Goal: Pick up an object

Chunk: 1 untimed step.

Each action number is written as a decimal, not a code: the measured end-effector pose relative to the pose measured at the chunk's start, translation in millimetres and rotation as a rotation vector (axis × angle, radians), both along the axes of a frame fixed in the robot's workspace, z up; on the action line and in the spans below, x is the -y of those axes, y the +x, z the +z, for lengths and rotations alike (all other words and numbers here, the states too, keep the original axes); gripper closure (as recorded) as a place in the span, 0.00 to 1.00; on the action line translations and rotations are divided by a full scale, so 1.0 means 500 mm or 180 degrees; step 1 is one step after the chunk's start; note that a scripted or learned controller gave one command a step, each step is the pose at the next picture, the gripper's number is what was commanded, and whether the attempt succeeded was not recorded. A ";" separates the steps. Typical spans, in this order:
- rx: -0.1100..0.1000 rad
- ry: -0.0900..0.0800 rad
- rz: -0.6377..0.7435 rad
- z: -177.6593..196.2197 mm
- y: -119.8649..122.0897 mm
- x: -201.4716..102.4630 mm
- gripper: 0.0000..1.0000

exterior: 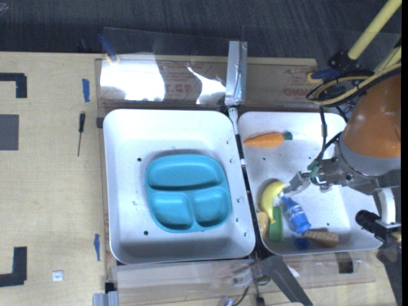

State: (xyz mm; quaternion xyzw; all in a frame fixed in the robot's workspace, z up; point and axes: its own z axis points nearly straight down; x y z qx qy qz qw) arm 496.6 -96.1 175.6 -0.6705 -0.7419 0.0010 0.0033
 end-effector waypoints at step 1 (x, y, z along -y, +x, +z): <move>0.0060 -0.0010 0.0222 -0.171 -0.027 0.015 0.00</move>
